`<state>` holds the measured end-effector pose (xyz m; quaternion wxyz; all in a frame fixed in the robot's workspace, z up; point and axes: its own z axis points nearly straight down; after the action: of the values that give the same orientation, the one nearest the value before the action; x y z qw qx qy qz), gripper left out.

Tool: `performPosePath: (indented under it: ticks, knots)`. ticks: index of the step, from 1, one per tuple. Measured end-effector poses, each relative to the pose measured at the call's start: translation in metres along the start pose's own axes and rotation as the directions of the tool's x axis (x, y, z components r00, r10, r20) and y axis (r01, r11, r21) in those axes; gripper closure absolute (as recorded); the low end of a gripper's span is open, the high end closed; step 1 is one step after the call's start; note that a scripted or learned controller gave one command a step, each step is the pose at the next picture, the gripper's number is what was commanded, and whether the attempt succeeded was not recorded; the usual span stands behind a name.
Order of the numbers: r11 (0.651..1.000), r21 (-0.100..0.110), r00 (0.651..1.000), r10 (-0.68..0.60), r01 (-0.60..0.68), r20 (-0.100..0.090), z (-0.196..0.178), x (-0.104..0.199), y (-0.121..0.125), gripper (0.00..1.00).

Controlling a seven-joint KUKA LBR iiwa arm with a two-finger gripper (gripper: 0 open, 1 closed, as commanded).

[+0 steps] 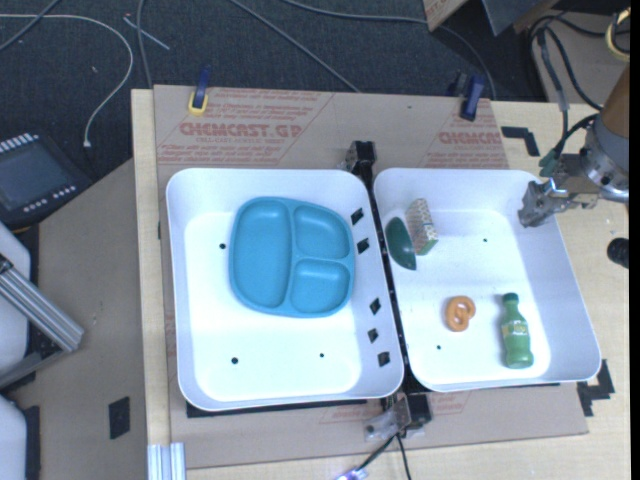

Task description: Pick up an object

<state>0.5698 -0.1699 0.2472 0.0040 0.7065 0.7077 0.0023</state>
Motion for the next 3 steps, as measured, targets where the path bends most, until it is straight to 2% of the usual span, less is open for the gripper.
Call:
performPosePath:
  ticks: [1,2,3]
  knots:
    - [1.0,0.007,1.0,0.0,0.0,-0.002,0.0,0.0,0.001,1.0]
    - [1.0,0.011,1.0,-0.003,0.003,-0.005,0.009,0.048,0.002,1.0]
    - [1.0,0.012,1.0,-0.004,0.004,-0.006,0.011,0.108,-0.013,1.0]
